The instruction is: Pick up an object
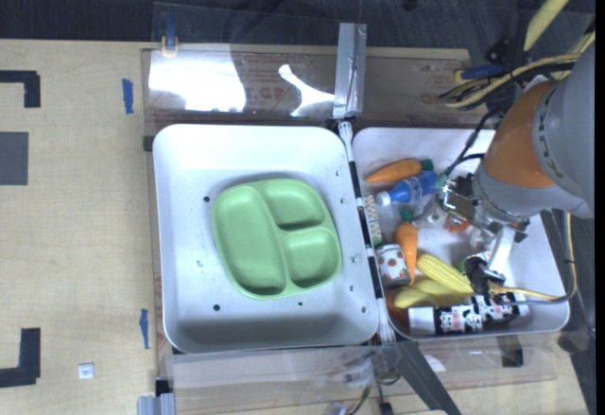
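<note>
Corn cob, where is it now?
The corn cob lies in the right bin, toward its near edge, between the small carrot and the black-and-white bottle.

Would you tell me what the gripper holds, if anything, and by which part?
It cannot be told; the gripper hangs low over the right bin.

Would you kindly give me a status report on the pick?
Gripper low over right bin, grasp unconfirmed. Corn, carrot, blue bottle crowded beside it. Green plate in left bin.

green tray [276, 235], orange carrot [394, 171], perhaps blue bottle [417, 188]
</note>
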